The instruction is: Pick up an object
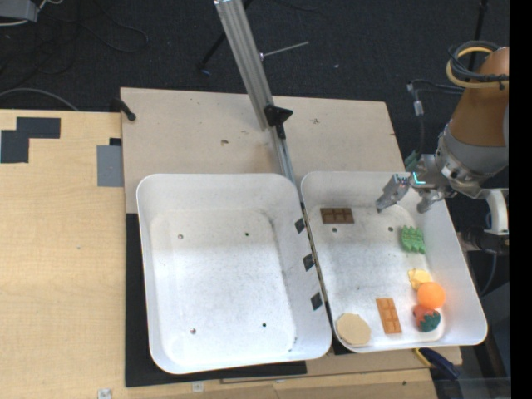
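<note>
Lying in the right bin (465, 260), your candidates for picking are spread over its floor: a dark brown chocolate bar (337, 216) sits near the far left corner, a green ridged piece (412, 239) lies toward the right wall, and a small yellow piece (419, 278) rests just above an orange ball (430, 295). Touching the ball on its near side you'll see a small object in red and dark green (426, 319). To the left of that, a flat orange-brown bar (388, 315) lies lengthwise, and a round tan disc (355, 329) sits in the near left corner.

Look at the pincer (408, 195): it hangs over the far right part of that bin, beyond the green ridged piece and to the right of the chocolate bar. Its two fingers are spread apart, with nothing between them. You can follow the arm (478, 127) up from it toward the right edge, where the orange band shows above the grey wrist.

The left bin (166, 223) stands beside the right one, their walls meeting along a seam with black clips (307, 261). Both rest on the surface (199, 131), and a slanted aluminium rail (248, 56) rises from its far side.
</note>
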